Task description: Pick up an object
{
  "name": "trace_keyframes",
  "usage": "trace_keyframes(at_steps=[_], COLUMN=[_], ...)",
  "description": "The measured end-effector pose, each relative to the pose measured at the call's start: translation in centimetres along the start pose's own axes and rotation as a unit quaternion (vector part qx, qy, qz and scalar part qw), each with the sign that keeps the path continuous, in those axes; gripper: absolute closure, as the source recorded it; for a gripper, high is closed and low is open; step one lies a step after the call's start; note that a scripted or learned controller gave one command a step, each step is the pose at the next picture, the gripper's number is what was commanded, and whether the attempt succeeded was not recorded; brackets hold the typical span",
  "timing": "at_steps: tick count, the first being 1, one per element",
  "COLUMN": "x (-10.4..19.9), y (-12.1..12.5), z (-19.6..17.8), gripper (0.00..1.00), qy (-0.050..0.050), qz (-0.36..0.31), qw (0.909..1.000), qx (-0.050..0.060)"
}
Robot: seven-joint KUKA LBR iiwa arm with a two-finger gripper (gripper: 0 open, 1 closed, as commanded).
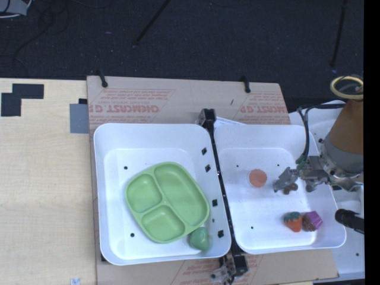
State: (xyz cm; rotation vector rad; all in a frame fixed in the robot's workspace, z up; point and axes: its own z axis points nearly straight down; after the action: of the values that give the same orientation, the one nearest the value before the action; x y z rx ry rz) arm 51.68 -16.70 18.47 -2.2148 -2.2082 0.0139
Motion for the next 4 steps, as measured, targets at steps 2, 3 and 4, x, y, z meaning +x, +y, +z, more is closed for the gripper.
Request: trace_keyframes(at_steps=[2, 3, 4], x=[0.7, 0.8, 0.6], y=[0.0, 0.0, 0.0], z=[3.8, 9.2, 7.9], gripper=[0.00, 0.00, 1.00], qy=[0.000, 0.000, -0.001], qz=[-0.002, -0.001, 0.001], qw=[1.0000, 1.0000, 1.0000], qx=[-0.004, -0.004, -0.006])
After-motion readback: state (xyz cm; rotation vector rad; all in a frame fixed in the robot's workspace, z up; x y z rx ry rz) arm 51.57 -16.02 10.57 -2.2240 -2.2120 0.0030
